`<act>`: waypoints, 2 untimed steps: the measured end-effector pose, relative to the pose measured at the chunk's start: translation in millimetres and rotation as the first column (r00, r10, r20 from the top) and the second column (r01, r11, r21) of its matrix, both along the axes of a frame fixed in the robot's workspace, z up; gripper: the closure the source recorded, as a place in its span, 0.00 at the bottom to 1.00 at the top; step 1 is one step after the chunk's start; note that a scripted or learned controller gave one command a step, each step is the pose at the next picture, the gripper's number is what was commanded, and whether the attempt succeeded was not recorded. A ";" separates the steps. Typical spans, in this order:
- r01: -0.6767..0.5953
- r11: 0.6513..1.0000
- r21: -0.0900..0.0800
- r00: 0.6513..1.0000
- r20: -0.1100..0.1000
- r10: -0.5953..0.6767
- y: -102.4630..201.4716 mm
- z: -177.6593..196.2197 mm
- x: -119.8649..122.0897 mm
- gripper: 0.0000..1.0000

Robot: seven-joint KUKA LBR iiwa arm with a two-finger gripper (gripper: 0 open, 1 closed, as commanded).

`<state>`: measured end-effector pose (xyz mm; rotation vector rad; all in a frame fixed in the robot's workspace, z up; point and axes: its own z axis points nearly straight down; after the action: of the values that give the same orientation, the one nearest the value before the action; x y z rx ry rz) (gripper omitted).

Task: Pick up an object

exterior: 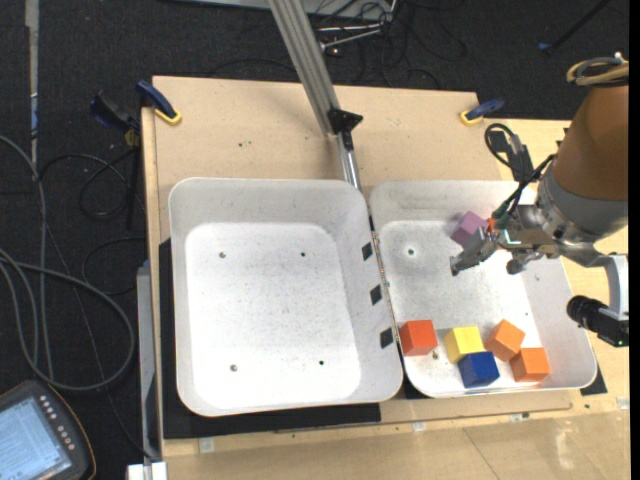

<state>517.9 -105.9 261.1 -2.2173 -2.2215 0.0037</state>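
My gripper (487, 264) hangs over the upper middle of the right bin (400, 208), and its two dark fingers stand apart, so it is open. A purple block (467, 228) lies just up and left of the gripper, beside the left finger (463, 261) and not between the two. Along the bin's near edge lie an orange cube (418, 336), a yellow cube (463, 343), a blue cube (479, 368) and two more orange blocks (507, 337) (530, 364).
The left bin (190, 298) adjoins the right one, with black clips (375, 293) along the shared rim. A metal pole (305, 53) slants down to the bins' far edge. Yellow clamps (165, 115) (478, 114) sit at the bench's far corners.
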 end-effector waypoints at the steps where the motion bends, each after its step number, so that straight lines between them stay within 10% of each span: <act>1: 0.002 1.000 -0.001 1.000 0.004 -0.002 -0.3 1.8 0.6 0.00; 2: 0.004 1.000 0.001 1.000 -0.004 -0.004 -0.9 -60.9 -5.4 0.00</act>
<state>512.4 -106.8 200.2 -2.2191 -2.2155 0.0068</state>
